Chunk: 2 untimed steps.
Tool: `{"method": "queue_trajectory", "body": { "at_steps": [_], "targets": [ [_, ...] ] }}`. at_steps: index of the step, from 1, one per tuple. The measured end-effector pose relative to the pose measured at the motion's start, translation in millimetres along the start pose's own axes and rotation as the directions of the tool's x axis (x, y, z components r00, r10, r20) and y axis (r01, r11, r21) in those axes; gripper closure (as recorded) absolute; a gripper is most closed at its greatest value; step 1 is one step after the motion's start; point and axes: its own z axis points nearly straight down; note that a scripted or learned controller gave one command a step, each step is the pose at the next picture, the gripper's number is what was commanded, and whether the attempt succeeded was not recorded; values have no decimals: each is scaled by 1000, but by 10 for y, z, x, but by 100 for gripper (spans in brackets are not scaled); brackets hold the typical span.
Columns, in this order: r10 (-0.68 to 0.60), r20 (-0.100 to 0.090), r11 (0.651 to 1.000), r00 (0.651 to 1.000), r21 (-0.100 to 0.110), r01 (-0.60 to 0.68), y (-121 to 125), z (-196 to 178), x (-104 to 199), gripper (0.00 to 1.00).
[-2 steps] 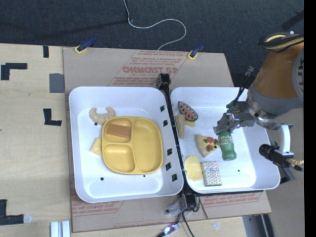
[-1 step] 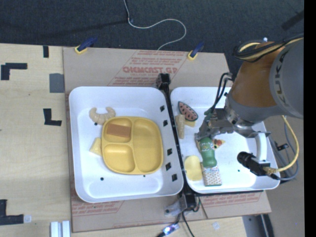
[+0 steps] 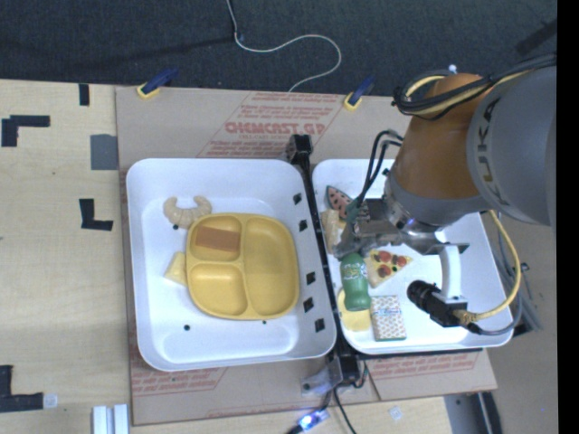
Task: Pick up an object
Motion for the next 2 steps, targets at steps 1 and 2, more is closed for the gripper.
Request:
{"method": "queue_trajectory", "body": {
  "at_steps": [1,2],
  "targets": [
    [3,1,1000,1000,2,-3,-123,-26,188,100],
    [6,2,1000,1000,1,-6,-135,-10,209,100]
  ]
}}
